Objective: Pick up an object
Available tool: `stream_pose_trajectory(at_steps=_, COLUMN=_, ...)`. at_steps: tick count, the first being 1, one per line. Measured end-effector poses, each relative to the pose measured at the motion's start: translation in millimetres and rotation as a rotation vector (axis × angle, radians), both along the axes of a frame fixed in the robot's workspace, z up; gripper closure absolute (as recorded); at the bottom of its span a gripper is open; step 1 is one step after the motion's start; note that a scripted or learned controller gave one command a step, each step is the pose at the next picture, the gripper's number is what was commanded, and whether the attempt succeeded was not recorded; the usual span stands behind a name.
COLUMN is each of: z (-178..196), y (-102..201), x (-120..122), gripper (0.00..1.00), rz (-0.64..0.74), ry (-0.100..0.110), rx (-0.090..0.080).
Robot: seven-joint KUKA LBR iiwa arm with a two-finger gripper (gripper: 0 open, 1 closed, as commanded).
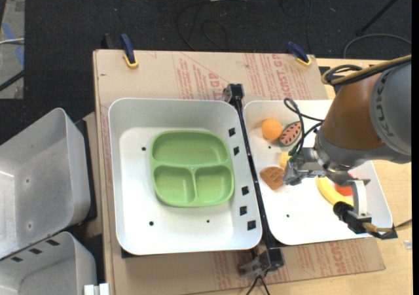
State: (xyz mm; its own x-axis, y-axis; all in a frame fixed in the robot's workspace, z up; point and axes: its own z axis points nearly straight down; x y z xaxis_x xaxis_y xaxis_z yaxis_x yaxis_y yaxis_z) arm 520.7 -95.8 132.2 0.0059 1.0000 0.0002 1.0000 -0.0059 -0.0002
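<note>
Objects lie in the right bin (pixel 308 231), in the right half of the frame. A brown piece (pixel 272 177) lies near the bin's left wall, and the gripper (pixel 292 173) hangs just beside it, to its right; whether they touch I cannot tell. I also cannot tell if the fingers are apart or closed, because they are dark and small. Above them lie an orange ball (pixel 272 129) and a watermelon slice (pixel 291 133), close to each other. A yellow banana (pixel 325 188) lies lower right of the gripper, partly under the arm (pixel 357 123). The left bin (pixel 131 222) in the middle of the frame holds a green divided plate (pixel 192 168).
</note>
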Motion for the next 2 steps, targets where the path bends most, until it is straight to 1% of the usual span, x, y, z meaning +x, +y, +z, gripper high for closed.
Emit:
stream_pose_trajectory(at_steps=1, z=63, y=-1, x=2, gripper=1.0, rz=0.008, ry=-0.007, rx=-0.001)
stream_pose_trajectory(at_steps=2, z=88, y=-1, x=3, gripper=1.0, rz=0.009, ry=-0.004, rx=-0.001)
